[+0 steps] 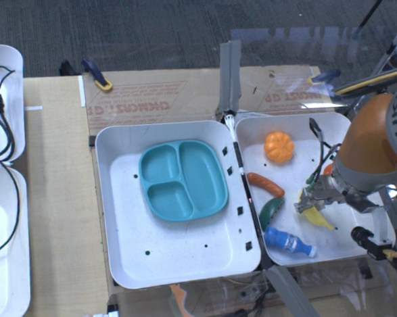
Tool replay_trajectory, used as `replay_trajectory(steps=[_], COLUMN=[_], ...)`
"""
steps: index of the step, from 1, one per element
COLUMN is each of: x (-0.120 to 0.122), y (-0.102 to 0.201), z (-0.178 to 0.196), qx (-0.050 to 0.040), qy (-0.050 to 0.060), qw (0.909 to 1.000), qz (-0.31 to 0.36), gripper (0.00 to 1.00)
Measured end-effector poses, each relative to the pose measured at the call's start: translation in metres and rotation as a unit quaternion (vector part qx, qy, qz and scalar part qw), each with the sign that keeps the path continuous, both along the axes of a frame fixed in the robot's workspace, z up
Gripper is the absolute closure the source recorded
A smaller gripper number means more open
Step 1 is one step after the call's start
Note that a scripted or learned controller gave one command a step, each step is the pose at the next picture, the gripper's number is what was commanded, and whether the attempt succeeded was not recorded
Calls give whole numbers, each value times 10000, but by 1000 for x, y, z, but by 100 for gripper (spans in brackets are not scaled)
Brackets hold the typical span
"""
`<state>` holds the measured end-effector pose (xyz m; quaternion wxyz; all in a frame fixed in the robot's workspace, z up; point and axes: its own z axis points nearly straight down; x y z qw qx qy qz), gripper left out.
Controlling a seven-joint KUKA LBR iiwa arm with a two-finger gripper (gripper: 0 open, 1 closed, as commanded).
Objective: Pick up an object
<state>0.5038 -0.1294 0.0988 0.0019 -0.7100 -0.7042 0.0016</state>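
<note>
The blue bottle (pixel 290 243) lies lowest in the right bin (pixel 287 122). Just up-right of it, the gripper (pixel 311 204) hangs over a yellow banana (pixel 319 218); I cannot tell its grip. Green pepper (pixel 270 210), sausage (pixel 264 182) and orange pumpkin (pixel 279 147) lie above the bottle.
</note>
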Motion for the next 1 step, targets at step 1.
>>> replay_trajectory(steps=[1], x=[9], y=[91], z=[92], qx=[-6], qy=[-15], qw=[10000], qz=[45], gripper=[100])
